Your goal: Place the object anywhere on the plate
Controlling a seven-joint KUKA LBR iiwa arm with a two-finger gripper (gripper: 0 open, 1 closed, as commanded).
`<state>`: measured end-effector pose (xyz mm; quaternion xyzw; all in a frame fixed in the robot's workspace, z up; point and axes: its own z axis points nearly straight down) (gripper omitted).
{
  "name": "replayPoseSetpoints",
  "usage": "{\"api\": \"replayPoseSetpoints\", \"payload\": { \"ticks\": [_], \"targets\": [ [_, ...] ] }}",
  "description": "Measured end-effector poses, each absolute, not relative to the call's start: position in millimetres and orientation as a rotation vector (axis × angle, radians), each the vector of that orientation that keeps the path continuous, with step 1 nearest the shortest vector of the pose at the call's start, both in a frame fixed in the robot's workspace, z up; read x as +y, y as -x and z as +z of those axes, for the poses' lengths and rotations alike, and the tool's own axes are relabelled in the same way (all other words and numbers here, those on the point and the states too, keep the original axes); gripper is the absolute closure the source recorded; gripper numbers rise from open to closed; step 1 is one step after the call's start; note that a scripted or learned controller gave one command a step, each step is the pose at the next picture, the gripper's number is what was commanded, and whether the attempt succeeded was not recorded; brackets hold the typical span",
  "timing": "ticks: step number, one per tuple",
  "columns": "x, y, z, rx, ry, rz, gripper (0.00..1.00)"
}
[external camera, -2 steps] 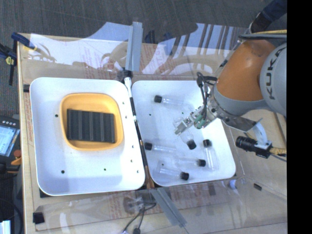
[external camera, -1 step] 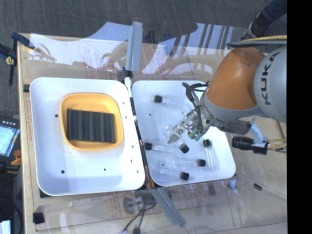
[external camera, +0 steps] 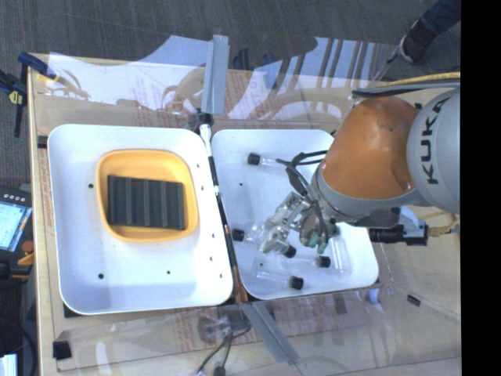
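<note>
Currently: my gripper [external camera: 283,227] low in right bin [external camera: 235,151] among clear vials [external camera: 275,271] | grip state: can't tell | yellow plate [external camera: 117,167] in left bin [external camera: 74,210], far off.

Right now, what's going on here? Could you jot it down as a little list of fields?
Left bin: holds a yellow plate with a dark ridged centre
Right bin: scattered small clear vials with black caps
Arm: reaches in from the right, over the right bin
Gripper: low among the vials; grip unclear
Plate contents: no vial on it
</note>
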<state>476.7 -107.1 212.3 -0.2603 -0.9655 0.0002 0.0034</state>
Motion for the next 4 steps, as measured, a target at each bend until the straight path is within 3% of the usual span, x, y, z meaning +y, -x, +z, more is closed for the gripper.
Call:
{"api": "replayPoseSetpoints", "payload": {
  "ticks": [2, 3, 4],
  "targets": [
    [-68, -559.2, 245, -3.132, 0.265, 0.000, 1.00],
    [-68, -559.3, 245, -3.132, 0.265, 0.001, 0.00],
    [-51, -571.8, 233, -3.136, -0.225, 0.000, 0.00]
  ]
}}
